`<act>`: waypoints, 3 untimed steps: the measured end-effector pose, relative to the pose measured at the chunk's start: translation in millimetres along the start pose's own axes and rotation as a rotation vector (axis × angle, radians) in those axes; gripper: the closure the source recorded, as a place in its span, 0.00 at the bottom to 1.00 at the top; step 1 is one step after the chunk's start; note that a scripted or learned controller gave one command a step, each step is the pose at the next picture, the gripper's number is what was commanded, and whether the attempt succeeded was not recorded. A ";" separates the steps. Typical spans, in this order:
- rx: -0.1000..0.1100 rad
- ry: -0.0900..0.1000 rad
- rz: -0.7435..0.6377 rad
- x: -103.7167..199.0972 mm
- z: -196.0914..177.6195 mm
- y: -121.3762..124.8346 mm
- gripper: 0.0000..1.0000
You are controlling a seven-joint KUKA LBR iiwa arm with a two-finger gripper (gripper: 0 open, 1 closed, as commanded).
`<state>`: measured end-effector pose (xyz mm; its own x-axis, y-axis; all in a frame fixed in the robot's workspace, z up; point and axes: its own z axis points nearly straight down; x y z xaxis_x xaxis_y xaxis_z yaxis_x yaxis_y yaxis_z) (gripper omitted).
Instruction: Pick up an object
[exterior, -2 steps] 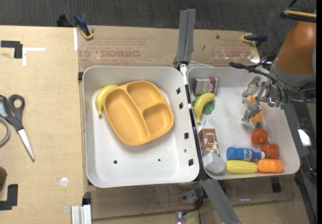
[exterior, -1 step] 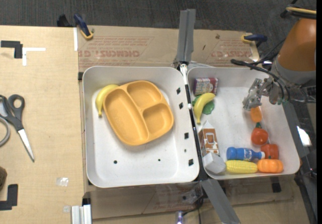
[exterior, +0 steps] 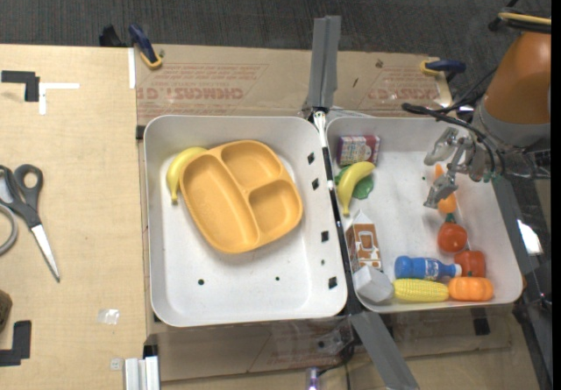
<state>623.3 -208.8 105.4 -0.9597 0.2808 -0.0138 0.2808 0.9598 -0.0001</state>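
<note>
Camera view: the tool, grip state unreadable, hangs just above a small orange object in the right bin.

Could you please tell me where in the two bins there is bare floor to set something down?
Left bin: a bare strip along the near edge, below the yellow divided plate. Right bin: a bare patch mid-floor, between the banana and the gripper. Its near edge is crowded with the corn cob, bottle and tomato.
</note>
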 end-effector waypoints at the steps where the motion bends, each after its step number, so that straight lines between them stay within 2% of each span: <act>1: 0.001 -0.007 -0.001 -1.8 -11.1 0.1 1.00; 2: -0.001 0.008 0.020 4.5 -115.2 35.8 1.00; 3: -0.004 0.010 -0.469 22.7 1.5 19.1 1.00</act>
